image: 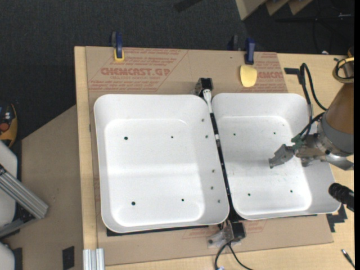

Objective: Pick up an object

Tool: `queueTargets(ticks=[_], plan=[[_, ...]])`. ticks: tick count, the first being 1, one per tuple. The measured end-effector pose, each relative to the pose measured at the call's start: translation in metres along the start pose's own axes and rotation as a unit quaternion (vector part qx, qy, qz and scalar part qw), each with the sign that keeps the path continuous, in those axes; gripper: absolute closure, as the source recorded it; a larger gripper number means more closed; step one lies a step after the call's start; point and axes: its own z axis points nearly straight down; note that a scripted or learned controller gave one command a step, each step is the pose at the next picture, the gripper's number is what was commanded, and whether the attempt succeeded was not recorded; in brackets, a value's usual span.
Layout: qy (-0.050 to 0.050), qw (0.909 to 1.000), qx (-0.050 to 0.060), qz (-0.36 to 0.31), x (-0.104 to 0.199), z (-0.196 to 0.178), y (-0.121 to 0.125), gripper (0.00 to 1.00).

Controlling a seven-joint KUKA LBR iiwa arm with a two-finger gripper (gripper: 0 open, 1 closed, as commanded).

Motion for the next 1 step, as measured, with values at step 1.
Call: queueTargets(ticks=[1], plan=[[-0.003, 0.9999, -0.011, -0.002, 0.0140, -0.2287, 0.0198, 0.00]])
